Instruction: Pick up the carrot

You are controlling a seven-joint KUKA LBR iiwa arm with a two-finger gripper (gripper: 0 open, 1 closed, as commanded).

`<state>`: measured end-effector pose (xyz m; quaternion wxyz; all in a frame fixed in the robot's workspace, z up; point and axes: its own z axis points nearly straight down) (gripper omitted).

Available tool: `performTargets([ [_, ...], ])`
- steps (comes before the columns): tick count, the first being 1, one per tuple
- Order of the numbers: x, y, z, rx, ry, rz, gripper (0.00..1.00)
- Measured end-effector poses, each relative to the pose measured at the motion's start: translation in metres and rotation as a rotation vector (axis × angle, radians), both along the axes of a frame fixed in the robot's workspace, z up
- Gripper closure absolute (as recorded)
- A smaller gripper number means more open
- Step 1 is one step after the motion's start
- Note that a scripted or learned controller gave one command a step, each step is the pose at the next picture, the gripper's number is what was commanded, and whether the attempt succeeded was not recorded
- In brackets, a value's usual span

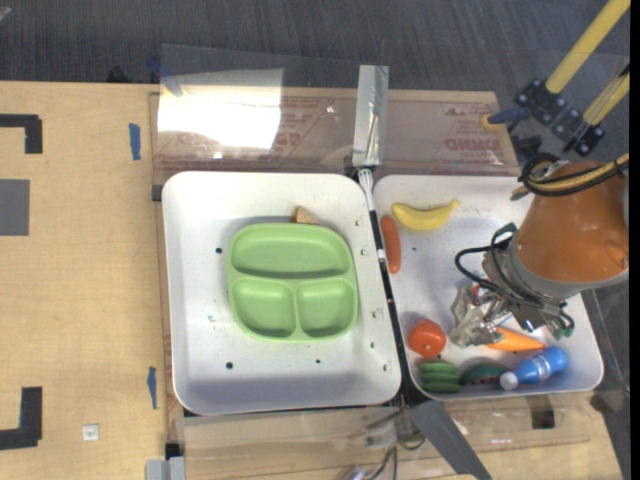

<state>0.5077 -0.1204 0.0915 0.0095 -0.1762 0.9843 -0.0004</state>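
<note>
The carrot (520,343) is a small orange cone lying near the front of the right bin (590,368), its tip pointing right. My gripper (478,318) hangs low over the carrot's left end, close to or touching it. The metal parts there hide that end of the carrot. The arm's orange band (575,233) sits above, at the bin's right side.
The right bin also holds a banana (425,214), a red-orange chili (390,245), a tomato (428,338), a green vegetable (440,374) and a blue bottle (535,366) just in front of the carrot. The left bin (190,268) holds a green divided plate (294,280).
</note>
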Motion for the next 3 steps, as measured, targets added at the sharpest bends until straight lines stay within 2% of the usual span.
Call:
performTargets([
  [1,-0.009,-0.058,0.062,-0.006,0.009,0.088,1.00],
  [2,0.004,-0.030,0.198,-0.010,0.002,0.250,1.00],
  [3,0.002,-0.031,0.194,-0.005,0.011,0.249,0.00],
])
